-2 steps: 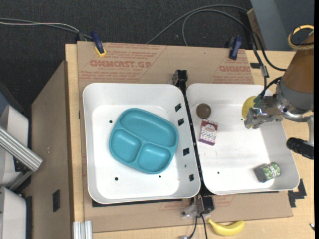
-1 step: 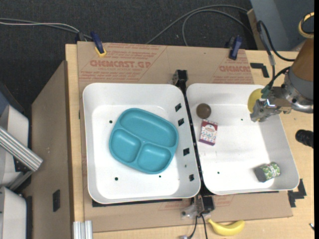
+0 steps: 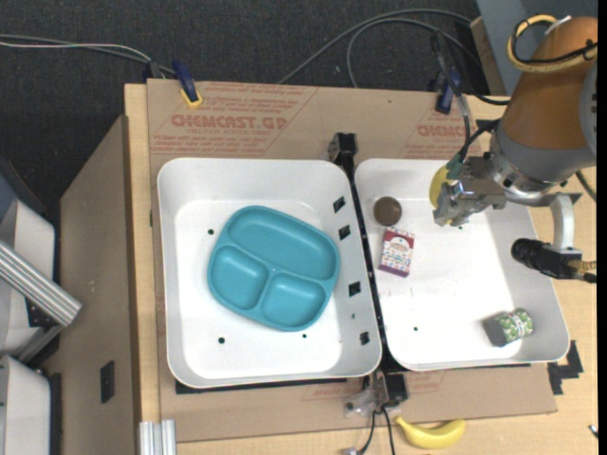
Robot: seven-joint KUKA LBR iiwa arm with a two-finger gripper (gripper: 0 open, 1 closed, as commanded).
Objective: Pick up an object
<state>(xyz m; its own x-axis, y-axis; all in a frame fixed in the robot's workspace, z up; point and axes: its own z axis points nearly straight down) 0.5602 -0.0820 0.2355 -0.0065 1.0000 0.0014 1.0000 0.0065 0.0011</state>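
The claw (image 3: 453, 209) hangs near the right bin's (image 3: 474, 356) far-left corner, its grip impossible to tell, beside a brown ball (image 3: 386, 209); open floor stretches toward the near edge.

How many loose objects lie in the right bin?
3, possibly more: a brown ball near the divider, a small carton just below it, and a green patterned block near the bottom right corner. A yellow thing shows beside the gripper.

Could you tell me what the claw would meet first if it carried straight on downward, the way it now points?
Probably the bare floor of the right bin; the claw hangs right of the brown ball, though depth is unclear.
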